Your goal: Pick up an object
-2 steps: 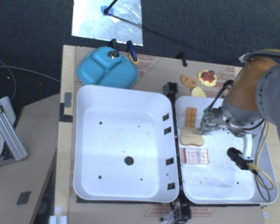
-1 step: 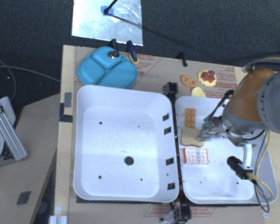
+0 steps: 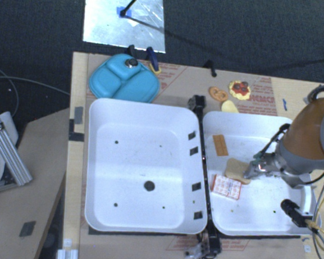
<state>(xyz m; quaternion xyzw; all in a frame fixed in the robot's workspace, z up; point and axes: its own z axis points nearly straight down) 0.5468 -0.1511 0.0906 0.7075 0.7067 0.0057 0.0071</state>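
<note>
In the right bin (image 3: 244, 221) lie three objects: an orange-brown flat block (image 3: 220, 145) near the far left, a tan bread-like slice (image 3: 236, 170) in the middle, and a white packet with red print (image 3: 226, 187) just in front of it. My gripper (image 3: 252, 170) reaches in from the right and sits low at the right edge of the tan slice, touching or nearly touching it. Its fingertips are small and dark, and their spacing is not readable.
The left bin (image 3: 146, 116) has a dark round spot (image 3: 149, 186) on its floor. Behind the bins sit a blue divided tray (image 3: 124, 79), a small pizza toy (image 3: 240, 89), a cookie-like piece (image 3: 217, 94) and a pale yellow piece (image 3: 229, 106). A black divider (image 3: 202, 169) separates the bins.
</note>
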